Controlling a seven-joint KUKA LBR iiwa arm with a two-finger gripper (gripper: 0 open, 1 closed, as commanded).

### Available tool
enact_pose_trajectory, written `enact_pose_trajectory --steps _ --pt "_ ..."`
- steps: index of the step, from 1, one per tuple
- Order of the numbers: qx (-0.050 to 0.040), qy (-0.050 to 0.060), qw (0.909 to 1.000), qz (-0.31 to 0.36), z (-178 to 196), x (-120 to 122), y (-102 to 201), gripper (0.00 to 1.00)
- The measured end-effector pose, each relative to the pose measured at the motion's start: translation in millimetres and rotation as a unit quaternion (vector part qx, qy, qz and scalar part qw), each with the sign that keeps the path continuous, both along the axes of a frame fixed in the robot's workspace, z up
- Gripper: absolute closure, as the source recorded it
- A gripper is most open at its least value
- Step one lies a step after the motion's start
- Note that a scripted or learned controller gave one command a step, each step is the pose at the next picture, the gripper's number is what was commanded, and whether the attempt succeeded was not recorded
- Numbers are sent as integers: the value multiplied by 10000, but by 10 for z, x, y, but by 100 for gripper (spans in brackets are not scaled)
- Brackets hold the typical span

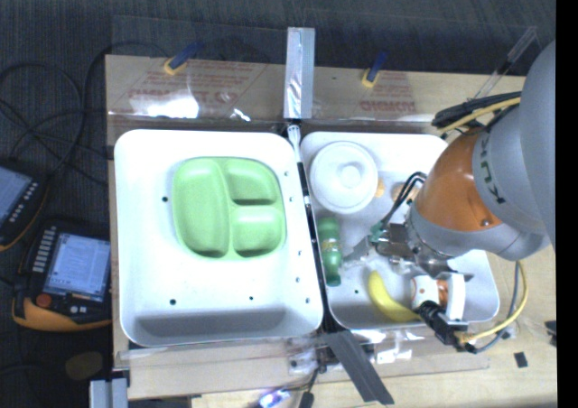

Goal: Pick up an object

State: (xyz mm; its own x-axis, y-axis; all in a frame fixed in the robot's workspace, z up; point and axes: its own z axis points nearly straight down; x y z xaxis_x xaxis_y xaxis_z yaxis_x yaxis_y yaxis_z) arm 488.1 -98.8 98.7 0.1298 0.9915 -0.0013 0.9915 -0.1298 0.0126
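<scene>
In the right bin [488,302] lie a white round bowl [343,176] at the back left, a green bottle [329,248] along the left wall, and a yellow banana [388,300] near the front. My gripper [385,239] hangs low over the middle of this bin, between the bottle and the banana, just right of the bottle. The arm's orange band [456,194] and grey wrist cover most of it. A small orange item [397,190] peeks out beside the bowl.
The left bin [144,217] holds a green divided plate [228,206]. The divider wall [307,235] runs between the bins. Cables [506,320] trail off the arm at the right bin's front right. A tablet and pendant [63,266] lie off the bench at left.
</scene>
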Motion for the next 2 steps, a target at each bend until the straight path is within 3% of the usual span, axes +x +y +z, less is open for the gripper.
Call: enact_pose_trajectory --steps 1,2 --pt "13 20 10000 11 77 -6 16 100" --pt "13 21 10000 10 76 -6 16 0"
